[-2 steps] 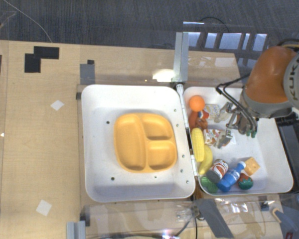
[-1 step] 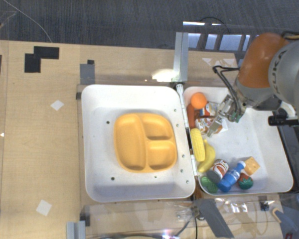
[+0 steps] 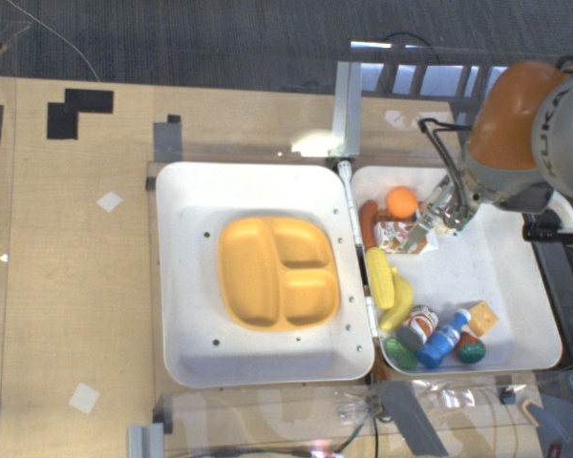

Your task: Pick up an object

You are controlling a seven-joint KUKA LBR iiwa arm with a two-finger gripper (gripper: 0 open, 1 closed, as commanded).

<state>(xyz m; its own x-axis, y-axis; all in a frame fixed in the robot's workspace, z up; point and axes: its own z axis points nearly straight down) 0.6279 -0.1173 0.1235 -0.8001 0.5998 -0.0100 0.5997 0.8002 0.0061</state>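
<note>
Hovering over your right bin (image 3: 516,284), gripper (image 3: 437,216) beside the orange (image 3: 402,202), above a small packet (image 3: 398,238), finger state you cannot tell, yellow tray (image 3: 277,272) in left bin (image 3: 186,256).

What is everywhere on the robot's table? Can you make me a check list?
Surface: wooden bench bearing two white bins.
Job's things: right bin holds an orange ball, a red sausage, a small packet, a banana, corn, a can, a blue bottle.
Clutter: left bin holds a yellow divided tray.
End effector: low beside the packet; grip unclear.
Cables: black cable on the arm.
Surroundings: dark carpet.
</note>
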